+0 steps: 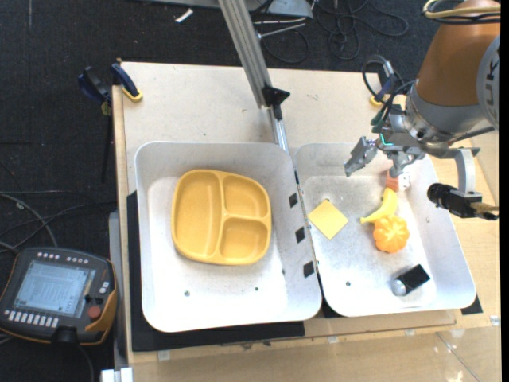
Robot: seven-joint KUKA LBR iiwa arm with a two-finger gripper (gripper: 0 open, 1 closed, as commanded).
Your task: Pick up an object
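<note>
The right bin (445, 245) holds a flat yellow square (328, 219), a yellow banana (382, 208), an orange pumpkin-like toy (390, 235) touching the banana's lower end, and a small black and silver object (409, 280) near the front. My gripper (378, 169) hangs over the bin's back part, just above the banana. It is open, its fingers spread wide with nothing between them. A small red-orange piece (391, 184) shows beside the right finger, partly hidden by it.
The left bin (151, 213) carries a yellow divided plate (222, 216). A slanted metal pole (250, 54) runs down to the back edge between the two bins. A teach pendant (56, 293) lies off the bench at the lower left.
</note>
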